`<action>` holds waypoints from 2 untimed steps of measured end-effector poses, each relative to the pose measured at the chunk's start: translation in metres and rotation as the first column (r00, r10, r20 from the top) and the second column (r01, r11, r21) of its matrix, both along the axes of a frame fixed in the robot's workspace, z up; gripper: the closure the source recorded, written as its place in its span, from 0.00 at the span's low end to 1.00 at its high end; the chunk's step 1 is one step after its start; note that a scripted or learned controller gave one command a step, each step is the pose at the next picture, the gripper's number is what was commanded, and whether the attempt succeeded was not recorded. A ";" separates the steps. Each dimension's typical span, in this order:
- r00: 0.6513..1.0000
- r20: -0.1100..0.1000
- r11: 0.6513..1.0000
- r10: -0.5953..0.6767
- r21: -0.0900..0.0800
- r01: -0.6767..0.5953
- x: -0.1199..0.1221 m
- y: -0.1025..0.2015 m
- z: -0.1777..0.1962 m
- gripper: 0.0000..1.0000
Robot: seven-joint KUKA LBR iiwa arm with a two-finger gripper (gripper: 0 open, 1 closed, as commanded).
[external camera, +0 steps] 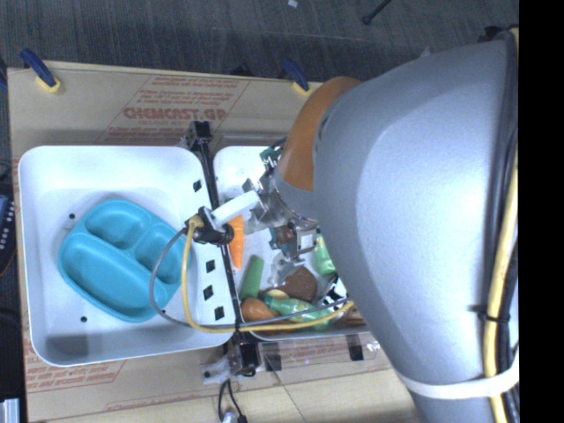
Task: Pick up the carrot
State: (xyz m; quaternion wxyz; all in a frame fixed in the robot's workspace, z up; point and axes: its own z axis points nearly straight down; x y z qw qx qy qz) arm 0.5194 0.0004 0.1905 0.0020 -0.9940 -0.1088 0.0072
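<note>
The bench (79, 104) carries two shallow white bins side by side. The left bin (53, 183) holds a light blue divided plate (119, 258), lying toward that bin's 7 o'clock with its compartments facing up. The grey arm (423, 218) reaches in from 3 o'clock and covers most of the right bin (236, 161), of which a strip along the left wall and the near corner shows. An orange band (304, 144) sits above the wrist. The gripper (286, 236) hangs low over the middle of the right bin; whether it is wide, narrow or holding anything cannot be told, as the wrist hardware blurs together there. The carrot (235, 241) lies in the right bin just beside the dividing wall, at about 9 o'clock from the gripper, long axis running roughly 12 to 6, and nothing is seen clamping it. A yellow cable (185, 276) loops from a fitting near the carrot's top over the divider. At 6 o'clock from the carrot lie a green stick-shaped piece (253, 274), a brown lump (301, 284), an orange-brown piece (258, 308) and a further green piece (286, 306), clustered and touching. Blue clamps (40, 69) grip the bench's far edge.
</note>
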 end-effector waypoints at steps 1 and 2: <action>1.000 0.000 1.000 0.000 0.000 0.000 0.000 0.000 0.000 0.00; 1.000 0.000 1.000 0.000 0.000 0.000 0.000 0.000 0.000 0.00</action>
